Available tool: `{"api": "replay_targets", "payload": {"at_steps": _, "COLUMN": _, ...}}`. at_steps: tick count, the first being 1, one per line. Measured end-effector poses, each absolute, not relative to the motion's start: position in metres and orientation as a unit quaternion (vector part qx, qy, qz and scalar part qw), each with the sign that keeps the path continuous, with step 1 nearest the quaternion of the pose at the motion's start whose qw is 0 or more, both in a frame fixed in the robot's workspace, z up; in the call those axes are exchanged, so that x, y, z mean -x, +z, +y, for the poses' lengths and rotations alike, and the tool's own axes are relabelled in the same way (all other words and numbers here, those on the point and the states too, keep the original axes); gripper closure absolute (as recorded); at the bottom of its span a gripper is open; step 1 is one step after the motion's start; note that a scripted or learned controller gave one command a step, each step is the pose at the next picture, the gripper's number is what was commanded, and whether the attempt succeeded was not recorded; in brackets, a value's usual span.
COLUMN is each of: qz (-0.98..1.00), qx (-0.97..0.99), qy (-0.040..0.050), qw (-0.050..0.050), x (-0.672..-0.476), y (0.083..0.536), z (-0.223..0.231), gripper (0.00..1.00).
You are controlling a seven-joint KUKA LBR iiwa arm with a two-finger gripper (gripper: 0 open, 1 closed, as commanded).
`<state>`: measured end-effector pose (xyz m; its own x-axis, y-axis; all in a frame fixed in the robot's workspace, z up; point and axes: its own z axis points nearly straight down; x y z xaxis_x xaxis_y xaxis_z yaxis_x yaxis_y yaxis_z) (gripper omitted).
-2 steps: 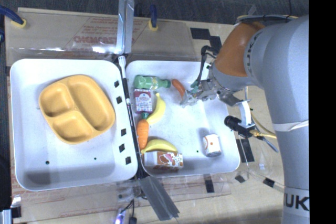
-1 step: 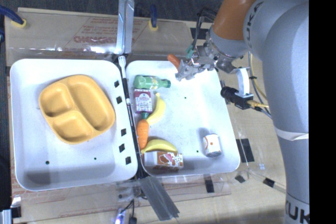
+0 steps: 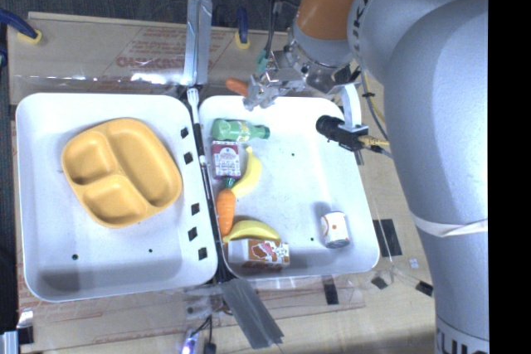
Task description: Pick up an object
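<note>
Yellow plastic comes first as we read across: a divided plate (image 3: 122,172) sits in the left bin (image 3: 33,203), well to the left of the pincer (image 3: 259,92) and below it in the view; we see nothing else in that bin. Moving rightward, the right bin (image 3: 307,195) holds a cluster along its left wall, all below the pincer: a green bottle (image 3: 236,129) lying on its side just beneath the pincer, its long axis running left to right; then a small red packet (image 3: 226,159); a banana (image 3: 248,174); a carrot (image 3: 225,210) lying roughly top to bottom; a second banana (image 3: 251,230); and a brown carton (image 3: 265,253) at the near wall. Further right and well below the pincer, a small white can (image 3: 334,229) lies apart from the rest. An orange object (image 3: 236,85) pokes out at the bin's far rim, just left of the pincer.

We judge the bottle the nearest candidate; it lies close under the pincer, slightly to its left, so a short descent would reach it, with the fingers best set across its long axis. The pincer hovers at the far rim of the right bin with nothing visibly between its fingers; whether it is released or clenched we cannot tell.
</note>
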<state>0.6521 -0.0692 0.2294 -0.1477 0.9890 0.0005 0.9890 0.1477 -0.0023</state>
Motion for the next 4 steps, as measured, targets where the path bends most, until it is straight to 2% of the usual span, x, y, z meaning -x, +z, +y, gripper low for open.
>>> {"api": "replay_targets", "payload": {"at_steps": 1, "qz": -0.758, "qx": 0.653, "qy": 0.0009, "qw": 0.001, "x": -0.652, "y": 0.229, "z": -0.069, "gripper": 0.0}}
{"api": "replay_targets", "payload": {"at_steps": 2, "qz": -0.724, "qx": 0.69, "qy": 0.0017, "qw": 0.002, "x": -0.656, "y": 0.199, "z": -0.131, "gripper": 0.0}}
{"api": "replay_targets", "payload": {"at_steps": 3, "qz": -0.818, "qx": 0.576, "qy": 0.001, "qw": 0.002, "x": -0.65, "y": 0.135, "z": -0.18, "gripper": 0.0}}
{"api": "replay_targets", "payload": {"at_steps": 4, "qz": -0.856, "qx": 0.518, "qy": -0.0011, "qw": -0.003, "x": -0.631, "y": 0.097, "z": -0.104, "gripper": 0.0}}
